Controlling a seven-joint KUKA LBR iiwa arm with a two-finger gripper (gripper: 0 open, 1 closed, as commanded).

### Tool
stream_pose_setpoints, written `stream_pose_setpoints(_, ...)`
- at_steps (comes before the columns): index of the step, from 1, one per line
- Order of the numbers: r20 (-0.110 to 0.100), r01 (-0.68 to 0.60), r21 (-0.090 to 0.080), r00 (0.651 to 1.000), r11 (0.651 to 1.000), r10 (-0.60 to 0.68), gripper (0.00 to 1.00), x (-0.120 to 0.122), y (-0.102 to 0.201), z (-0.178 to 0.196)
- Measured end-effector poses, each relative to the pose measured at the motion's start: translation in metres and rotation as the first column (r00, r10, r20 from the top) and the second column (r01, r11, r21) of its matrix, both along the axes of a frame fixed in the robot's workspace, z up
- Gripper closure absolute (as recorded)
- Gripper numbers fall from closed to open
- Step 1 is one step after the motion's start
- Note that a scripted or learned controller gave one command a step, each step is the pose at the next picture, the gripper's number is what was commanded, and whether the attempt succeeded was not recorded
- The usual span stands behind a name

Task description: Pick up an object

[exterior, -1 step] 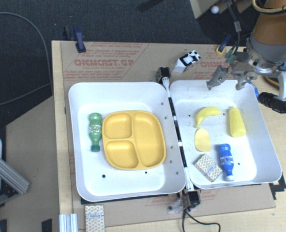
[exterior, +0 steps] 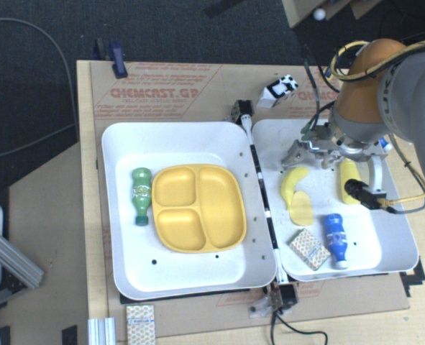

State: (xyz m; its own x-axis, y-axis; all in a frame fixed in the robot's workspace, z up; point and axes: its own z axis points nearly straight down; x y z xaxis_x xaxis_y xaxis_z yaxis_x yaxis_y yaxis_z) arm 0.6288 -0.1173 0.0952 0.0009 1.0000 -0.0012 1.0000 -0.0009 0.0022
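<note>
My gripper (exterior: 316, 155) hangs over the back part of the right bin (exterior: 395, 246), open, with nothing between its fingers. Just in front of its left fingertip lies a yellow banana (exterior: 292, 182), and a pale yellow slice-shaped piece (exterior: 301, 210) rests against the banana's near end. Partly under the wrist, on the gripper's right, sits another yellow object (exterior: 349, 178). A blue bottle (exterior: 334, 238) and a small checkered box (exterior: 307, 249) lie near the front of that bin.
The left bin (exterior: 122, 261) holds a yellow divided plate (exterior: 196, 208) and a green bottle (exterior: 141, 195) lying to the plate's left. A black cable (exterior: 385, 203) runs from the wrist across the right bin's right side. A black-and-white fixture (exterior: 278, 90) sits behind the bins.
</note>
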Motion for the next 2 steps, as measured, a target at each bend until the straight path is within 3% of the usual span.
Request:
stream_pose_setpoints(1, -0.005, 0.001, 0.002, 1.0, 1.0, -0.001, 0.0, -0.029, 0.006, -0.011)
stream_pose_setpoints(2, -0.003, 0.001, 0.002, 1.0, 1.0, -0.001, 1.0, -0.029, 0.007, -0.001)
